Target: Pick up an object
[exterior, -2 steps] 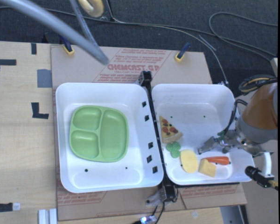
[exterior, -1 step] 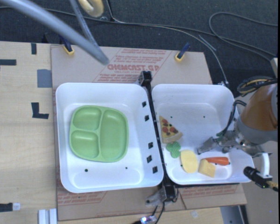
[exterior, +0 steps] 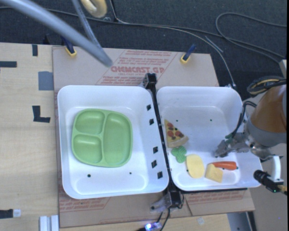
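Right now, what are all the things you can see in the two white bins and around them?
Shallow white plastic bins: two, white, side by side on the bench.
Green divided plate: one, light green, three compartments, lying in the left bin.
Toy pizza slice: one, tan with red dots, right bin by the divider.
Small green toy piece: one, green, just below the pizza slice.
Yellow oval toy piece: one, yellow, near the right bin's front.
Pale yellow wedge: one, right of the oval.
Orange-red carrot-like toy: one, just above the wedge.
Cardboard sheet: one, brown with red print, under the bins.
Gripper: one, grey, low in the right bin above the carrot.
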You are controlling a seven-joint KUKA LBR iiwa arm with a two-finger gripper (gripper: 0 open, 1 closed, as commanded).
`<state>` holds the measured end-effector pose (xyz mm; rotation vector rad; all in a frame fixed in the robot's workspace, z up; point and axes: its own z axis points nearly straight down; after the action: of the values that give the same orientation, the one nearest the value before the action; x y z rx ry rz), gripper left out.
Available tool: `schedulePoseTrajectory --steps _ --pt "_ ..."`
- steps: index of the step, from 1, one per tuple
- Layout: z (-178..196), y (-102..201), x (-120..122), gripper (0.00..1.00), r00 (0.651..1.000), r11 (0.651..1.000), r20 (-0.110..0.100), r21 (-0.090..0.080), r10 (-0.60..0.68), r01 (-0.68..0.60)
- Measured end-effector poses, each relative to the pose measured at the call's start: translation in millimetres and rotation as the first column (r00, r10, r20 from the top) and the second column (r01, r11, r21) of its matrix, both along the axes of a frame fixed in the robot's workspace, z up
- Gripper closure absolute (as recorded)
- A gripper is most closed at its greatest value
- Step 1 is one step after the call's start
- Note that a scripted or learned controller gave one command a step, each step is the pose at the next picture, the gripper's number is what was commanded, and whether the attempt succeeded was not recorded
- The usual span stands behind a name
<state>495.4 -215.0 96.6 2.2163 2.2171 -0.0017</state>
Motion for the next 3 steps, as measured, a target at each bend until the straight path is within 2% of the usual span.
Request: schedulePoseTrajectory --steps 2,3 --pt "113.2 -6.5 1.6 1.0 1.0 1.0 0.0 0.003 0.001 -0.001" --pt "121.7 53.9 12.0 1.0 1.0 1.0 -0.003 0.007 0.007 -0.007"
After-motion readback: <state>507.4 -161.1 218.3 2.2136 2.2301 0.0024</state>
